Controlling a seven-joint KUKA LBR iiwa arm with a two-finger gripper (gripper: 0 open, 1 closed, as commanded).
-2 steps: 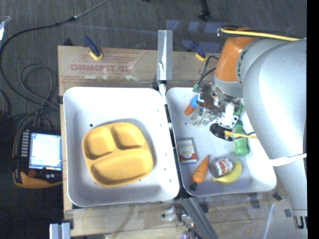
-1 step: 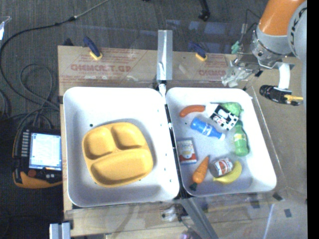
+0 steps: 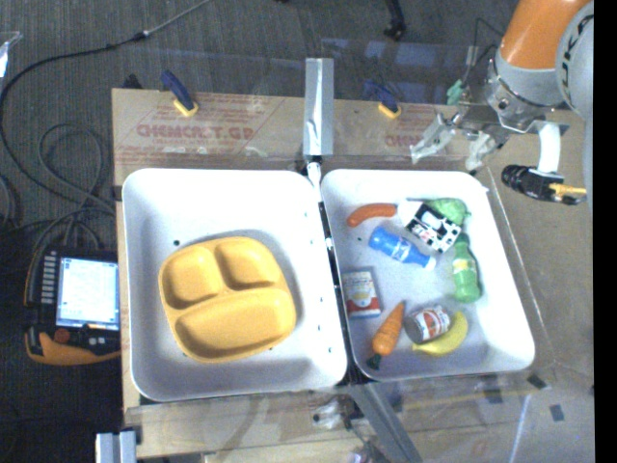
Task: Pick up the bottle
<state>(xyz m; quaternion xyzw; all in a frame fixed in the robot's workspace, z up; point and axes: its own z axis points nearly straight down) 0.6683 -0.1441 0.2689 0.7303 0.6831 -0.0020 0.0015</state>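
A blue bottle (image 3: 398, 246) lies on its side near the middle of the right bin (image 3: 511, 287). A green bottle (image 3: 465, 272) lies by that bin's right wall. My gripper (image 3: 453, 149) hovers above the far edge of the right bin, behind and above both bottles. Its fingers (image 3: 427, 147) are spread open, and nothing is between them. The arm's orange band (image 3: 540, 17) is at the upper right.
The right bin also holds an orange sausage (image 3: 372, 213), a black-and-white box (image 3: 431, 228), a green leafy item (image 3: 449, 206), a small red-and-white packet (image 3: 362, 292), a carrot (image 3: 388, 328), a can (image 3: 428, 322) and a banana (image 3: 445, 339). A yellow divided plate (image 3: 228, 295) lies in the left bin (image 3: 145, 210).
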